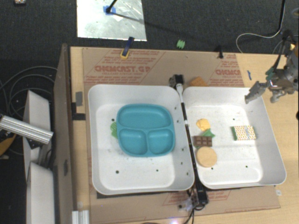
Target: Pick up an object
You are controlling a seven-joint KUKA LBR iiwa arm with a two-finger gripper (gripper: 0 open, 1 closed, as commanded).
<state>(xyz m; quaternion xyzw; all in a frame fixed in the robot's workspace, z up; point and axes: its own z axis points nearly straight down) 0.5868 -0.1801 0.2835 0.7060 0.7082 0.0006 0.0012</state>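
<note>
We see the claw (262,90), grip state unclear, far from the cookie (206,157) below-left; a blind descent w/o realigning likely misses.

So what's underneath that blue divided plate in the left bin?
A green piece pokes out from beneath the blue plate at its left edge. The plate covers the rest of it, so its identity stays unclear.

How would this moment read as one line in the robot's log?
end effector: above right white bin far corner, holding nothing | round tan cookie: in bin, untouched
</note>
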